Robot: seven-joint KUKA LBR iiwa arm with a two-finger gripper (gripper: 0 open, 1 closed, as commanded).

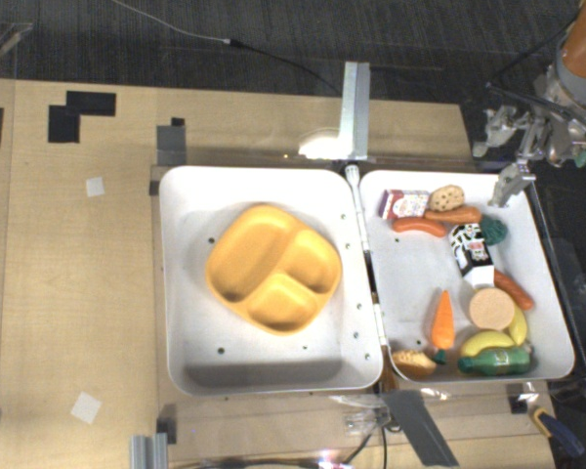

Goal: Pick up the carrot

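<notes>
**Carrot lies untouched in the right bin, gripper up at the far corner**

The carrot (441,319) lies in the near part of the right bin (557,291), its orange body running roughly toward the near rim with a bit of green at the near tip. Just beside that tip sit a bread roll (415,362) on one side and a banana (492,342) with a green vegetable (495,362) on the other. A round tan disc (492,309) rests close to the carrot's right, touching a small sausage (514,289). Farther back stand a black-and-white bottle (472,250), a long sausage (422,227), a second carrot-like piece with a green top (466,218), a cookie (447,198) and a small pink and white carton (404,204).

The gripper (513,179) hangs over the far right corner of this bin, well apart from the carrot; at this angle I cannot tell how its tool stands, and nothing shows held in it. The arm's orange band (580,52) shows at the upper right.

The left bin (176,291) holds a yellow divided dish (273,267), sitting about in its middle
</notes>
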